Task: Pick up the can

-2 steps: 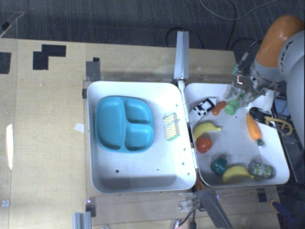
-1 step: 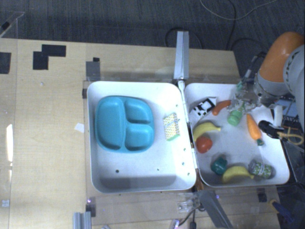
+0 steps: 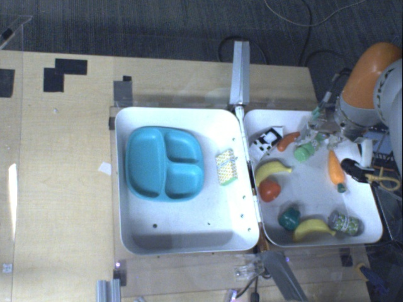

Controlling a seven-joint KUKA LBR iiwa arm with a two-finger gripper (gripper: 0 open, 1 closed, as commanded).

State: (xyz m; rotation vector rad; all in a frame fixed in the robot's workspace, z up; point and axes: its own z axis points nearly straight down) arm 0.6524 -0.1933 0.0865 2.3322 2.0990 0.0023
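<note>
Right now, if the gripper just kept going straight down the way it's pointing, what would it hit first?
Most likely the small green object lying right under the gripper in the right bin, beside a small carrot. Depth is hard to judge from this slanted view. The can lies well off that line, near the bin's front corner.

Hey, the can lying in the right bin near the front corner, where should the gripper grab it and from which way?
Grip the can across the middle of its round body, coming straight down from above. It seems to lie on its side, long axis roughly left-right, so the fingers should probably close front to back. The banana sits just to its left and the bin wall to its right, leaving little room at the ends.
</note>
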